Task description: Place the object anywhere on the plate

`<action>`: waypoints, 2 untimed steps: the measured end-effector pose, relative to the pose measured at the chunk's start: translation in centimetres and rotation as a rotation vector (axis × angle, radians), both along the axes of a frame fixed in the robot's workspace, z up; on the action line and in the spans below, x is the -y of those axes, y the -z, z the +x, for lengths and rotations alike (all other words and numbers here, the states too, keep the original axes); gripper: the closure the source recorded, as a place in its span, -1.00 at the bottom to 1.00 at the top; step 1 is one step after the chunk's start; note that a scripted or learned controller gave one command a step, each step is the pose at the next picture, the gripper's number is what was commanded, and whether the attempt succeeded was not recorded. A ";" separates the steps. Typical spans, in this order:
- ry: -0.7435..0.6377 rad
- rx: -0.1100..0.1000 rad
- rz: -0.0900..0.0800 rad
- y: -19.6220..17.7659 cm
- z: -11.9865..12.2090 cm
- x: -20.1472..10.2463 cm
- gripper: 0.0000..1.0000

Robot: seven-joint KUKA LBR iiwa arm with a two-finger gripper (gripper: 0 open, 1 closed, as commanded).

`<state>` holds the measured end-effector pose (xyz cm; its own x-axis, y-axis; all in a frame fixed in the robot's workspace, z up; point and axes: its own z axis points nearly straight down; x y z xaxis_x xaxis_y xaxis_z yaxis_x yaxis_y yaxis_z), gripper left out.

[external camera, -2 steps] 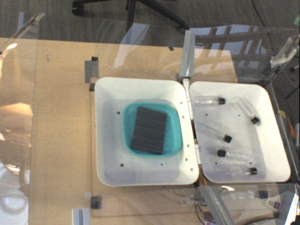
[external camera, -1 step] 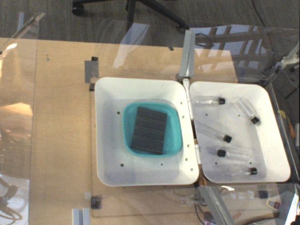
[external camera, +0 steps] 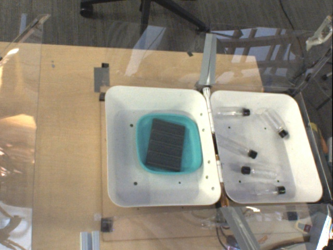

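Where the wooden tabletop [external camera: 57, 139] comes nearest, two shallow white bins sit side by side. Inside the left bin [external camera: 117, 139], a teal plate [external camera: 193, 150] carries a dark ridged rectangular block [external camera: 165, 145], lying flat and slightly tilted. Across the right bin [external camera: 304, 139], five clear tubes with black caps [external camera: 252, 153] lie scattered. Beyond the tabletop, a black office chair base [external camera: 151, 1] stands on grey carpet.

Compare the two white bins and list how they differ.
The left bin holds a teal plate with a dark ribbed block lying on it; the right bin holds several clear tubes with black caps, scattered at different angles. The left bin's contents sit centred in one stack; the right bin's are spread out. Both bins are shallow, white, round-cornered and side by side.
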<state>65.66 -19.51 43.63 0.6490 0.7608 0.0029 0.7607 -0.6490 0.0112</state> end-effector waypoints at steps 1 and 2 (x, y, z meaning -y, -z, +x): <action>0.169 -0.002 0.003 0.0 -3.0 0.0 -1.00; 0.382 -0.001 0.005 0.0 -7.6 0.1 -1.00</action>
<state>58.02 -19.60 43.59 0.8857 0.4643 0.0049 0.4643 -0.8857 0.0065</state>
